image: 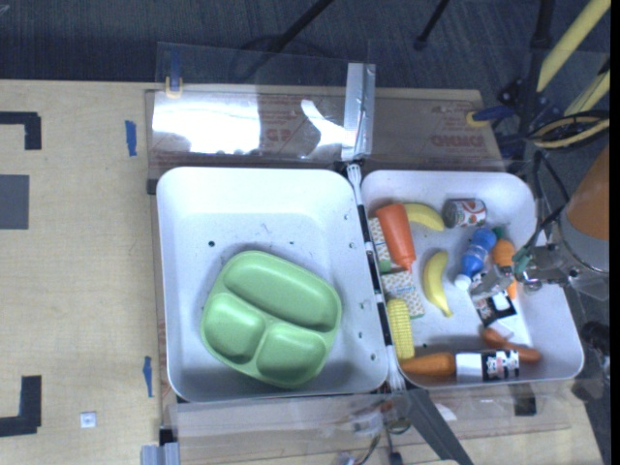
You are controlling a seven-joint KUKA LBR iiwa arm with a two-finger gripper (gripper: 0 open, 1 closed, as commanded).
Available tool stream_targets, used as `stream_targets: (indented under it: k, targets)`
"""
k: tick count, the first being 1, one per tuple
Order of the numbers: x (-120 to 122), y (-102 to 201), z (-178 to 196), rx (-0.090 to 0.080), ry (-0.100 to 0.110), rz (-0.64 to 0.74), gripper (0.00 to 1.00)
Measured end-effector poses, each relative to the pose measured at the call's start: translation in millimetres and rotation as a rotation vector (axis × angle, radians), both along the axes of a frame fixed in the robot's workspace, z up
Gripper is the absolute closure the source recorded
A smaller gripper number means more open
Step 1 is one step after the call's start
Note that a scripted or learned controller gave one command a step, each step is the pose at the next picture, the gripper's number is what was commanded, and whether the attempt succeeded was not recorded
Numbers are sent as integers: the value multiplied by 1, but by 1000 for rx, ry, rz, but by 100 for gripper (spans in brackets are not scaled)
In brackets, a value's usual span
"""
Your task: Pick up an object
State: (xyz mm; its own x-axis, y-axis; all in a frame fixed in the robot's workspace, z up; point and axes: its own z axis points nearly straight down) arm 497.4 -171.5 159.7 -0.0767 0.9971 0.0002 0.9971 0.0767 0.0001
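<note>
- Camera view from my remote seat: two shallow white bins side by side on the wooden bench.
- The left bin has just one thing in it, a green divided plate with three compartments, sitting toward the near side.
- The right bin is where all the clutter lives.
- Along its left wall: an orange carrot lying lengthwise, some kind of patterned packet under and below it, then a corn cob further toward me.
- A banana lies at the far end just beside the carrot, and a second banana sits mid-bin.
- A small can lies on its side near the far wall, and a blue bottle is just below it.
- Along the near wall there's another carrot touching a dark bottle with a white label.
- The gripper comes in from the right and is down over the right part of this bin, near the blue bottle and a small black-and-white item.
- I honestly can't tell how far its jaws are apart or whether it has anything; too small and cluttered there.
- Nothing looks lifted out, so every pickable thing is lying in the bins.
</note>
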Motion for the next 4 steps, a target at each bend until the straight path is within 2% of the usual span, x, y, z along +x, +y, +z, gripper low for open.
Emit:
stream_targets:
  k: [1, 2, 3, 4]
  targets:
    - [87, -4, -64, 2, -7, -10, 0]
    - [86, -6, -57, 0, -3, -12, 100]
    - [99, 97, 51, -1, -2, 278, 100]
    - [60, 86, 148, -2, -3, 463, 100]
